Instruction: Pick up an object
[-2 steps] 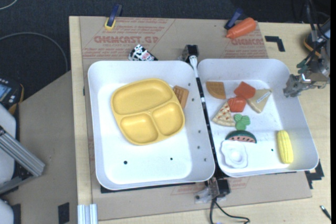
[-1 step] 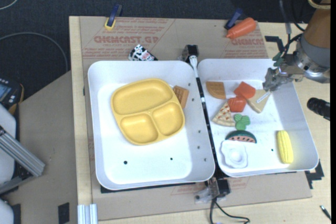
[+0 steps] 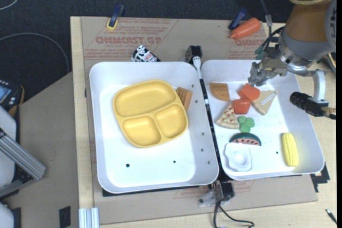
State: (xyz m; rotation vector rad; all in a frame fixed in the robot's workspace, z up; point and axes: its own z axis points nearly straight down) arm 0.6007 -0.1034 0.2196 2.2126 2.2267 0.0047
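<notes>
My gripper hangs over the back of the right bin, just above the red toy piece. Beside that piece lie a beige wedge, a second red piece, a pizza slice and a brown bread piece. Toward the front are a green piece, a watermelon slice, a white fried egg and a yellow corn cob. Nothing shows between my fingers.
The left bin holds a yellow divided plate with a brown cracker at its edge. On the bench behind the bins lie an orange carrot, a black-and-white toy and a blue-yellow clip.
</notes>
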